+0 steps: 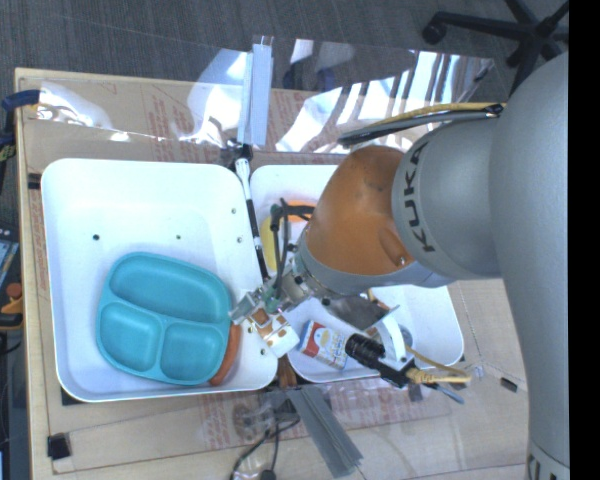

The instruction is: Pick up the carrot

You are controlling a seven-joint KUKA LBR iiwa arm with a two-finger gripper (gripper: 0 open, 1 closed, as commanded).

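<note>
Two shallow white bins sit side by side on the bench, the left bin (pixel 70 268) and the right bin (pixel 442 320) sharing a wall down the middle. In the left bin a teal tray (pixel 165 313) with three compartments lies toward the near side. The carrot (pixel 230 360), a dull orange curved shape, lies in the left bin tucked against the tray's near right corner, close to the shared wall. The grey arm (pixel 460 198) reaches in from the right over the right bin, its orange band (pixel 365 213) covering much of that bin's far half. The gripper (pixel 265 318) is low over the near end of the shared wall, just right of the carrot and slightly farther back. I cannot tell whether the claw is spread or pressed together, nor whether it touches the carrot. A white packet (pixel 325 343) with red print lies in the right bin's near left corner, just beside the gripper.
</note>
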